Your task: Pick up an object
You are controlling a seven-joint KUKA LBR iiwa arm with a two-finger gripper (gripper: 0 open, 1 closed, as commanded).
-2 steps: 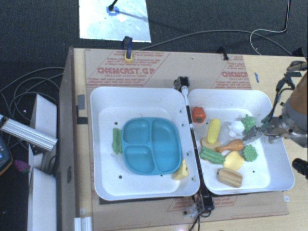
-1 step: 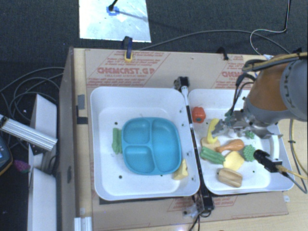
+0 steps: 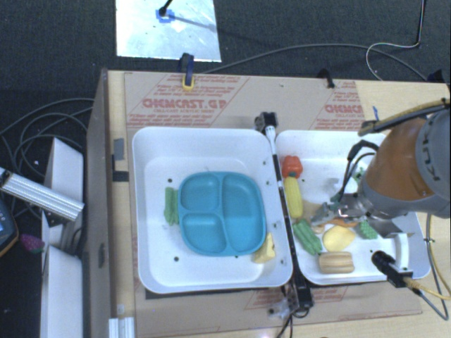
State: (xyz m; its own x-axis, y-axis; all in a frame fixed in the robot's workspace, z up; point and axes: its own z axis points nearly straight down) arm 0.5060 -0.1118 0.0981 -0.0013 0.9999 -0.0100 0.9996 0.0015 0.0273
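The gripper (image 3: 330,213), whose finger state I cannot tell, hangs over the lemon (image 3: 338,239), probably light, hard, slippery plastic, best pinched across its middle.

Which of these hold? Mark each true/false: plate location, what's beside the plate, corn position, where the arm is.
1. The blue divided plate sits in the left bin. True.
2. A green item lies along the plate's left edge. True.
3. The corn cob is in the left bin. False: it lies in the right bin, near the divider, below a red-orange item.
4. The arm hangs over the left bin. False: it is over the right bin, with the end effector low among the food items.
5. A yellow piece rests at the plate's lower right corner. True.
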